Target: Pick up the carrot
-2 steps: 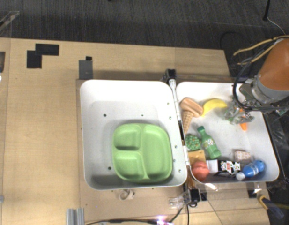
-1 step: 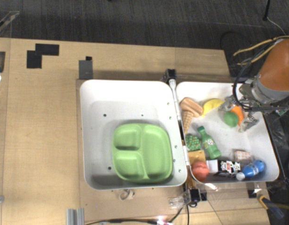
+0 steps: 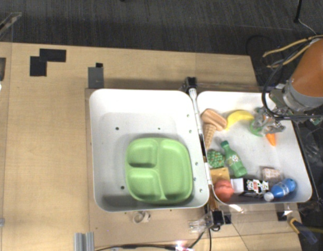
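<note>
**Carrot under my gripper, right bin**

Carrot (image 3: 271,138) lies in the far right part of the right bin (image 3: 302,161), a small orange piece with something green at its upper left end. My gripper (image 3: 268,121) sits just above it in the camera view, touching or nearly touching — I cannot tell which. Whether the gripper is grasping the carrot or merely sits over it, I cannot tell from this angle; the metal parts blur together there.

My arm comes in from the right, its orange band (image 3: 312,69) above the wrist, cables looping near it.

Just left of the carrot lies a yellow banana (image 3: 237,117), and beside that a tan bread-like piece (image 3: 213,119) with an ice-cream cone (image 3: 209,135) below it. Nearer the front of the bin are a green bottle (image 3: 233,160), a red apple (image 3: 223,190) and a blue bottle (image 3: 283,188) lying on its side along the front wall.

The left bin (image 3: 106,114) holds a green divided plate (image 3: 158,167) — well apart from the carrot.
</note>
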`<state>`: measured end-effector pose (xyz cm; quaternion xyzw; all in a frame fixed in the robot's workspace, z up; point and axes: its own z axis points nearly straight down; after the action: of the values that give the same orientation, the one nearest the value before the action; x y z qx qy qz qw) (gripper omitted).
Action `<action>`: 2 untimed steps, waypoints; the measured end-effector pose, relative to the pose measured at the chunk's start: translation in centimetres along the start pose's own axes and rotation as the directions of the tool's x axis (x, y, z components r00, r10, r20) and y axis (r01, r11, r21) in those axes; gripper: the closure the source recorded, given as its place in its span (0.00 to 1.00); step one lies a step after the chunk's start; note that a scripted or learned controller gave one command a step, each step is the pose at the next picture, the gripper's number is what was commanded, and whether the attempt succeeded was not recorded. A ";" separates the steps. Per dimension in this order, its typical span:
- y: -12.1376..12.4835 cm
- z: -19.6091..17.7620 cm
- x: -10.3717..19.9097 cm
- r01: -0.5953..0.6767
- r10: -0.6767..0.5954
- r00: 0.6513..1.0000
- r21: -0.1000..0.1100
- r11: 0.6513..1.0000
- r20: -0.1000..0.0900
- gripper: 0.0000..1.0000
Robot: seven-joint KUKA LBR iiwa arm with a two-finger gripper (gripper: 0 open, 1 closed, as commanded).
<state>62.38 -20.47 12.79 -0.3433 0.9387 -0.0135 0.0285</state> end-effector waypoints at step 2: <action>-1.4 3.5 -1.1 0.083 -0.083 0.996 -0.026 0.996 -0.025 0.00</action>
<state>64.35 -20.78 9.42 -0.3822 0.9240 -0.0073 0.0115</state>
